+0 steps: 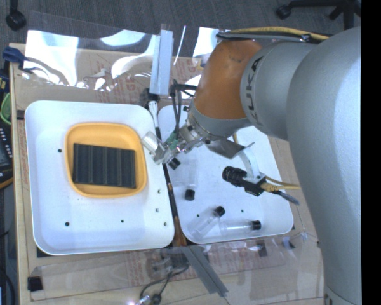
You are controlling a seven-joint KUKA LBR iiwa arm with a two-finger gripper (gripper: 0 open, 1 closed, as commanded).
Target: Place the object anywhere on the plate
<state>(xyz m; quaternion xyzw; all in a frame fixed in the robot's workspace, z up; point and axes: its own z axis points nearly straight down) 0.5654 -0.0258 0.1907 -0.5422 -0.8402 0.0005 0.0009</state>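
A yellow plate (104, 133) rests in the left white bin (51, 227). A black ridged rectangular block (105, 166) lies flat on the plate and covers most of its middle. My gripper (159, 147) hangs over the divide between the two bins, just right of the plate's right rim and apart from the block. Nothing can be made out in the gripper. The grey arm with its orange band (225, 88) reaches in from the right and hides the back of the right bin.
The right white bin (276, 218) holds a small black cube (189, 194), a clear vial with a black cap (209, 220) and a clear tube with a black end (241, 225) near its front. A metal bar (160, 59) stands behind the bins.
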